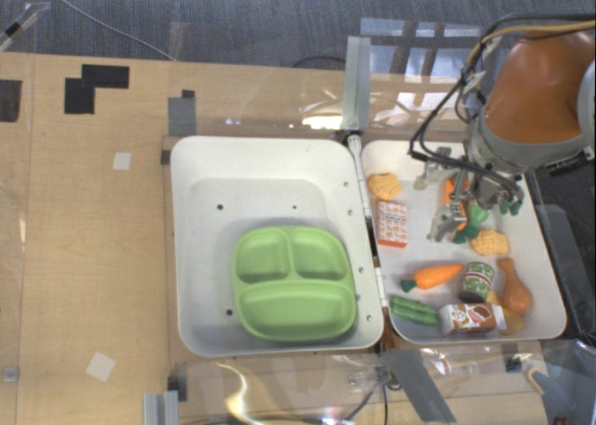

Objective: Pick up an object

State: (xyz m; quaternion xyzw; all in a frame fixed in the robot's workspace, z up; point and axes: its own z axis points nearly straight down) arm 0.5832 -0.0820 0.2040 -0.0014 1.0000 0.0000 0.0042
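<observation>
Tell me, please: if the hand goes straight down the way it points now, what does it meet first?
Probably the small green toy directly below the hand, with the yellow corn-like piece just beside it. Depth is hard to judge from this slanted view, so the hand may already be touching them.

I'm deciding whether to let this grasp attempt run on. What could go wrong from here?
1. The gripper is low over a tight cluster in the right bin: a green toy, a yellow corn-like piece. It may catch two items or just push them.
2. The toy carrot, small can and toy drumstick lie close by, so a nudge could scatter them.
</observation>
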